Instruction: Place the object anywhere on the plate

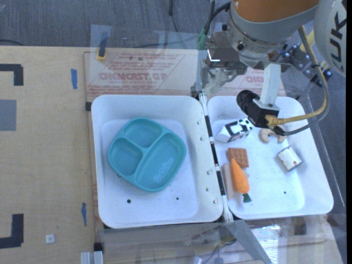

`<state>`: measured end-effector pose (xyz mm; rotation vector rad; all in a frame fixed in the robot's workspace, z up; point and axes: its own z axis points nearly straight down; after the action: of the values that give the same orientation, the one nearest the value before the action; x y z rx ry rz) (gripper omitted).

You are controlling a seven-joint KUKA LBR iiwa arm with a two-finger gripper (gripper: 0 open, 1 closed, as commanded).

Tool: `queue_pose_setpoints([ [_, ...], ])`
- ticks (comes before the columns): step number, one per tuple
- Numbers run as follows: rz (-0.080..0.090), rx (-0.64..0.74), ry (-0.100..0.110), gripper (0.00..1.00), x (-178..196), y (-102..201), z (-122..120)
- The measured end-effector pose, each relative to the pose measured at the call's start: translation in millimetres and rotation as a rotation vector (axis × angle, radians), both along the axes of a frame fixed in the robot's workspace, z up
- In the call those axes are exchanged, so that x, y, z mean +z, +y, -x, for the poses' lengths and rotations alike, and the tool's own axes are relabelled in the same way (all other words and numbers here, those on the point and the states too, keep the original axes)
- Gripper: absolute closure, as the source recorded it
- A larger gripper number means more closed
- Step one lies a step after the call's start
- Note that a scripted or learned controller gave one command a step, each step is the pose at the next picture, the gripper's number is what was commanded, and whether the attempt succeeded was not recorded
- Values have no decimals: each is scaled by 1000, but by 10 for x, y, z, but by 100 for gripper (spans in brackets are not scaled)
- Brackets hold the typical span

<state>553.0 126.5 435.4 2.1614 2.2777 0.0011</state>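
Counter [44,158] of pale wood spreads under everything, running far to the view's left of the jaws. The grey arm [275,4] with its orange band comes in from the upper right. The jaws hang over the rear rim where the two bins meet, and I cannot tell whether they are apart or together.

A cardboard sheet [137,73] with red print lies level with the jaws and to their left. The left bin [102,164] sits below and left of them, the right bin [319,197] below and right.

The teal plate [146,154], with three compartments, lies in the left bin, well apart from the jaws, down and to the left.

The loose things all lie in the right bin, and which one is meant I cannot tell. The carrot [240,179] lies farthest below the jaws. The carton [239,128], black and white, is nearest them. The cracker [237,156] lies between those two, touching the carrot. The white block [289,158] and the curved piece [268,136] lie further right.
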Motion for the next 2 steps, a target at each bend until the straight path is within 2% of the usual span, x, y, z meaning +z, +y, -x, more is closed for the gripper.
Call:
queue_pose_setpoints([
  [1, 0, -164, 4, 100, -718, 859, -51],
  [2, -1, -420, 1, 100, -5, 937, 100],
])
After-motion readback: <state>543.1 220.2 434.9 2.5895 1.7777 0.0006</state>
